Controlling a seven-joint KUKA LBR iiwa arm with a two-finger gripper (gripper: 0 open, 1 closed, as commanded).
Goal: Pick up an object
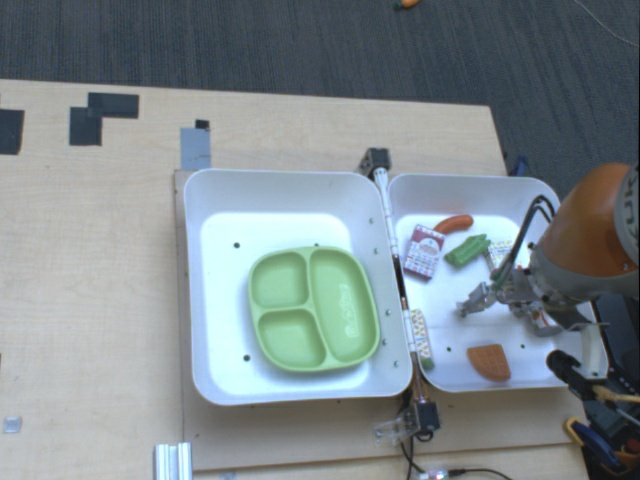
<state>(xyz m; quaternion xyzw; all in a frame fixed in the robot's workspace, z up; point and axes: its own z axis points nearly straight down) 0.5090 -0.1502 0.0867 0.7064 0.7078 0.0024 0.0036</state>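
The right bin holds a red carton, an orange-red sausage, a green vegetable piece and a brown toast-like piece. A small patterned packet lies against the bin's left wall. My gripper hangs low over the middle of the right bin, below the green piece and above the brown piece. It touches none of them as far as I can see. The grey arm with its orange band covers the bin's right side.
The left bin holds a light green divided plate. Cables and clamps sit at the bench's front edge between the bins. A small orange item lies on the dark floor far behind.
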